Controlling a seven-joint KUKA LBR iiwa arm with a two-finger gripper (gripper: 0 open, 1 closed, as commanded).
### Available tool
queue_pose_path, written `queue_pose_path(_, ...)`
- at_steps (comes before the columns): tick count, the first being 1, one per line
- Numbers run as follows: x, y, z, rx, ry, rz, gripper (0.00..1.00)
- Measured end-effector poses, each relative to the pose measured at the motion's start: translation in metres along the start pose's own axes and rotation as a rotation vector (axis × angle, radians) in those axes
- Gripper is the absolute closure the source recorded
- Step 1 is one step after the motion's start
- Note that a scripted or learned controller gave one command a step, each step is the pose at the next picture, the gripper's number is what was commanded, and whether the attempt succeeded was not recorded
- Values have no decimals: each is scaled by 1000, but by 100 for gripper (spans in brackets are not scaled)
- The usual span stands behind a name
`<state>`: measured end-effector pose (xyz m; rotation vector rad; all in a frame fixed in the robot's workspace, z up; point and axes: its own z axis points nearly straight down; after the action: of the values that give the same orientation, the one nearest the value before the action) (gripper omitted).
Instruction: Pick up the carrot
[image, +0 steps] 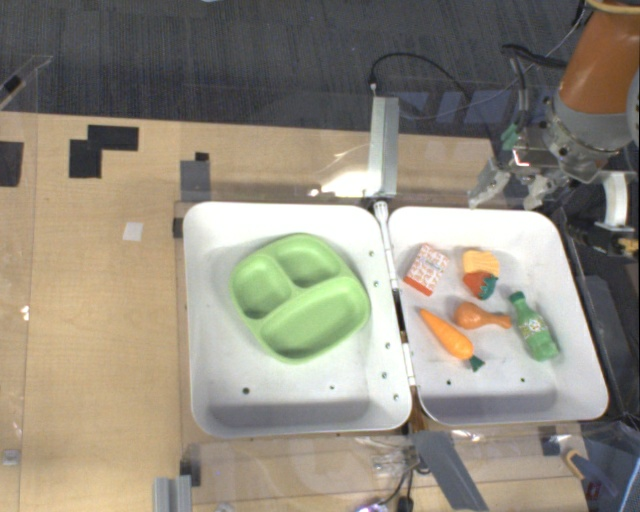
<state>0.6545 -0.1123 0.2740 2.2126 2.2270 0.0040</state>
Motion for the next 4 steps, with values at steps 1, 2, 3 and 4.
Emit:
queue_pose_path(1, -11, -19, 164, -7, -2, -159, 0)
queue_pose_path(2, -45, 20, 174, -9, 4, -248, 0)
queue_pose_path(3, -39, -3, 172, -33, -9, -221, 0)
queue_pose_path(4, -39, -1, 157, -35, -7, -224, 100)
